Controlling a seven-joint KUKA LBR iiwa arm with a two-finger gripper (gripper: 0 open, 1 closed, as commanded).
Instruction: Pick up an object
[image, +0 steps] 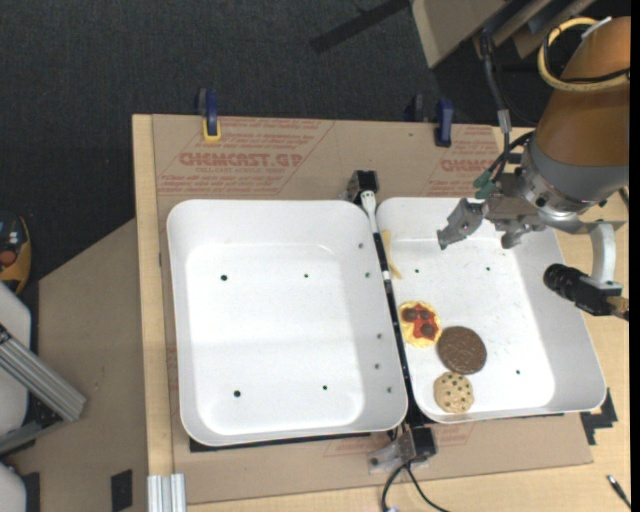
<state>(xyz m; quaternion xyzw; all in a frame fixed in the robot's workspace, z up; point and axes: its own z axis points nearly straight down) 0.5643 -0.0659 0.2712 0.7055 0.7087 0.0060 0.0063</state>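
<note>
Red print reading "CHEMCAST G.P" stands on the brown protective sheet (300, 150) that covers the desk, along its far edge behind the left bin (275, 315). The same red print repeats in rows across that sheet toward the far right corner, behind the right bin (530, 330), but there the letters are too small and faint to make out.

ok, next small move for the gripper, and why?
Probably bring the gripper toward the camera-near left corner of the right bin. It hangs above the bin's far end with nothing between its fingers, while the pizza-like piece, brown cookie and chip cookie cluster there.
</note>
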